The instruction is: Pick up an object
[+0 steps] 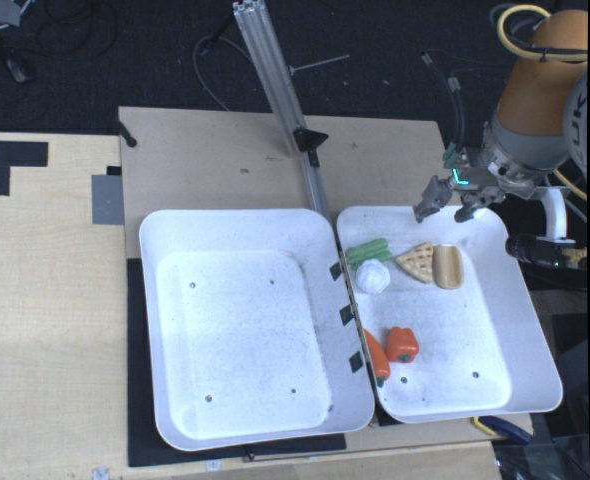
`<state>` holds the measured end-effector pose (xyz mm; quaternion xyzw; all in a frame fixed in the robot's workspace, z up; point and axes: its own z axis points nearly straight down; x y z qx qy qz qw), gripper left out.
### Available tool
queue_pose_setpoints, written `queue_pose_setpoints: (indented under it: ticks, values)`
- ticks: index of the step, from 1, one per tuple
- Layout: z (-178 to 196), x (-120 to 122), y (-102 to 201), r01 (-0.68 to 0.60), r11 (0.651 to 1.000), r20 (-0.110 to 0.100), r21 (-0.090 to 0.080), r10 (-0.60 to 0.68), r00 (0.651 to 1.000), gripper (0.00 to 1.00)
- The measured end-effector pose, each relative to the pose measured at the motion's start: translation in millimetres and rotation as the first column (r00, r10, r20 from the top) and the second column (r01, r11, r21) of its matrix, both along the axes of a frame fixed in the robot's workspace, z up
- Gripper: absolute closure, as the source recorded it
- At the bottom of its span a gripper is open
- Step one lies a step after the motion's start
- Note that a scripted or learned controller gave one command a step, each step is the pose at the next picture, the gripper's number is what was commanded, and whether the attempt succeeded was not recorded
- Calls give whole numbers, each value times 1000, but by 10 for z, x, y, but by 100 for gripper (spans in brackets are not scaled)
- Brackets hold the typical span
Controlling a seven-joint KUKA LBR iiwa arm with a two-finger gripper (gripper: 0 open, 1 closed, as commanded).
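Observation:
The right bin [495, 368] holds several small items. A green piece [367, 251] and a white ball [373, 278] lie near its left wall. A tan wedge [415, 261] and a brown roll [447, 266] lie beside each other at the bin's far side. An orange-red pepper [402, 344] and an orange carrot [377, 356] rest lower left. My gripper [449, 206] hangs above the bin's far rim, up and right of the wedge, its fingers spread apart with nothing between them.
The left bin [240, 328] stands next to the right one, divided by black clips [346, 313]. A slanted aluminium rail [280, 88] rises behind the bins. The arm [535, 108] comes in from the upper right. Cables lie on the dark floor behind.

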<state>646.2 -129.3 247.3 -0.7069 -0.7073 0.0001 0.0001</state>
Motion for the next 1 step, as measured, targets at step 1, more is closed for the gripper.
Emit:
queue_pose_setpoints:
  ticks: [1]
  values:
    - [-1,0,0,0,1000,0,0,0,1000,0]
